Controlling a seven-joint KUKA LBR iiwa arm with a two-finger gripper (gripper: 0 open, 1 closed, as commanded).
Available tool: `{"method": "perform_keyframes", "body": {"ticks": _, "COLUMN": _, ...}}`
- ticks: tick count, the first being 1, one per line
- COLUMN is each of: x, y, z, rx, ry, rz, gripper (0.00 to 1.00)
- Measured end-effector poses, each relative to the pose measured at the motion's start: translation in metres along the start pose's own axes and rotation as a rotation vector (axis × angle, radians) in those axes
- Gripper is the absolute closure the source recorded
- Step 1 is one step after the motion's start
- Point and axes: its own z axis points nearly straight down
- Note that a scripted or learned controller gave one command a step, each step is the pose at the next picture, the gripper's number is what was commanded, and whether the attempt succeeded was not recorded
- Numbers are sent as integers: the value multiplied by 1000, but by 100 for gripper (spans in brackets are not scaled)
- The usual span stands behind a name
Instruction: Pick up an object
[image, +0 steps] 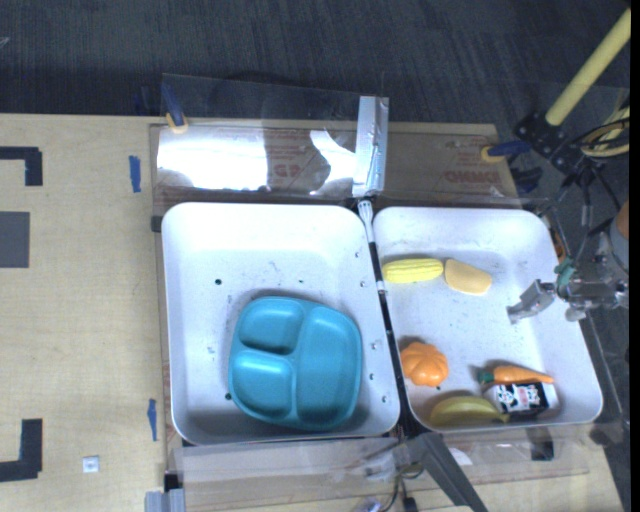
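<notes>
**Six Objects Sat Tight in the Right Bin**

Crowding was the risk: carrot (520, 376), small bottle (522, 398) and banana (462, 408) touched, so a descent there could nudge neighbours. Corn (412, 270) and the pale piece (468, 277) lay apart. The gripper (527, 300) hovered at the right bin's (470, 225) edge, holding nothing; its opening could not be judged.

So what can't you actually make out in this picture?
- Gripper, camera view: small and blurred at the right bin's edge; open or shut is unclear.
- Small dark carton: label too small to read.
- Yellow-green fruit: partly hidden by the bin's front rim and the carton.
- Arm: cut off by the right edge.
</notes>
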Motion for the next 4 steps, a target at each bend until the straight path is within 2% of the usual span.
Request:
{"method": "perform_keyframes", "body": {"ticks": 1, "x": 19, "y": -23, "z": 77, "rx": 2, "ry": 0, "rz": -70, "gripper": 0}}
{"method": "perform_keyframes", "body": {"ticks": 2, "x": 24, "y": 2, "z": -46, "rx": -9, "ry": -3, "rz": 39, "gripper": 0}}
{"method": "perform_keyframes", "body": {"ticks": 3, "x": 58, "y": 21, "z": 75, "rx": 7, "ry": 0, "rz": 87, "gripper": 0}}
{"method": "perform_keyframes", "body": {"ticks": 4, "x": -4, "y": -21, "z": 66, "rx": 1, "ry": -2, "rz": 79, "gripper": 0}}
